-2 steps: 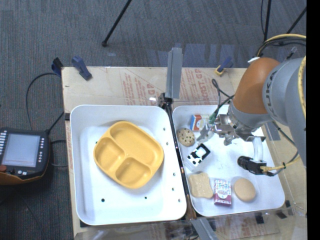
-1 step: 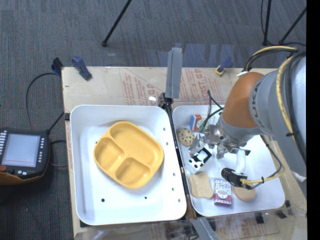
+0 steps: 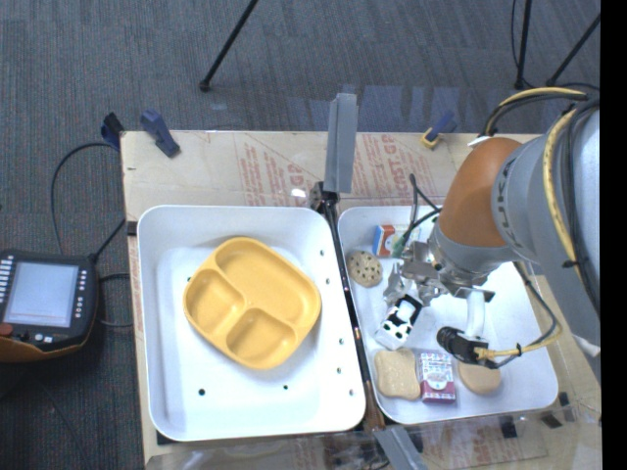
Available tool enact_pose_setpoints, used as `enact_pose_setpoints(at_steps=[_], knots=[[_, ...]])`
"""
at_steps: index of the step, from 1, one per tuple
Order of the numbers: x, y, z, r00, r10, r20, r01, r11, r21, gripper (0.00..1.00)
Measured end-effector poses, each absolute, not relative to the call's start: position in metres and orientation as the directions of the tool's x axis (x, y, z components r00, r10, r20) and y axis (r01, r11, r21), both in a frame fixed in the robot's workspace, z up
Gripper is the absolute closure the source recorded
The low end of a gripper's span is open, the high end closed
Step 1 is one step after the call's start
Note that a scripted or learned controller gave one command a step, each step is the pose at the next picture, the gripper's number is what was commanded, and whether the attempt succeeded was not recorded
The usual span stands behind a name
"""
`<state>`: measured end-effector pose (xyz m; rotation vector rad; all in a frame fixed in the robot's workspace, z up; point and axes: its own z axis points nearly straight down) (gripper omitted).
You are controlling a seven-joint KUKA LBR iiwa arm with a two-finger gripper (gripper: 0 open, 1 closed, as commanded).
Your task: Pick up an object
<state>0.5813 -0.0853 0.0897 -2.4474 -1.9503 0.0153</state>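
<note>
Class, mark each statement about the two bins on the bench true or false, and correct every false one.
1. The yellow plastic divided plate lies in the left white bin. True.
2. The black-and-white cow toy lies on the yellow plate. False: it lies in the right white bin.
3. The round speckled cookie is in the right bin. True.
4. The handheld control pendant with a screen sits inside the left bin. False: it rests on the floor, off the bench.

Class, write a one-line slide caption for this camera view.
Arm over the right bin, gripper by a cow toy; yellow tray in the left bin.
</note>
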Motion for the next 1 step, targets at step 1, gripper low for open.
enact_pose_setpoints(at_steps=[1], knots=[[0.5997, -0.0703, 0.2164, 0.394, 0.919, -0.001, 0.919, -0.394, 0.000, 1.00]])
